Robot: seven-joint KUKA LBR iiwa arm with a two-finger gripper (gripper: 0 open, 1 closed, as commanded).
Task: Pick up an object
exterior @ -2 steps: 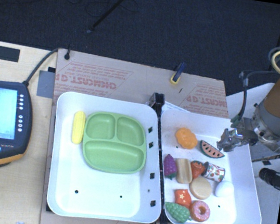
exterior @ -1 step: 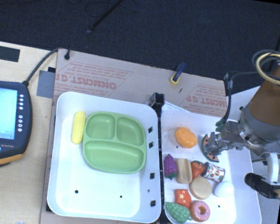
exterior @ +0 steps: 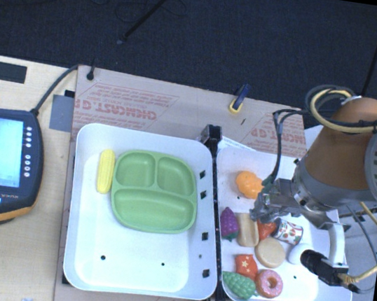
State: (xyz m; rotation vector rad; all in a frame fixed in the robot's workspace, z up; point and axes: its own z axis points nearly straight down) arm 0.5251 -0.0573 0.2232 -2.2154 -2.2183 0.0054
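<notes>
Crowded white right bin (exterior: 335,298), and the gripper (exterior: 264,213) hangs low over the toy food there; its opening I cannot tell. Risk: a red piece (exterior: 266,229), bread stick (exterior: 247,231) and round biscuit (exterior: 270,253) touch, so it may snag 2.

Even overhead light, bright white bins (exterior: 83,236) nearly washed out, dark backdrop above, soft short shadows, slightly grainy, mild blur throughout.

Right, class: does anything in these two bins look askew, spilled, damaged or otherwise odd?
Nothing looks spilled or broken. The green divided plate sits slightly rotated in the left bin, with the yellow corn beside it. The toy foods lie jumbled in the right bin, below the gripper.
</notes>
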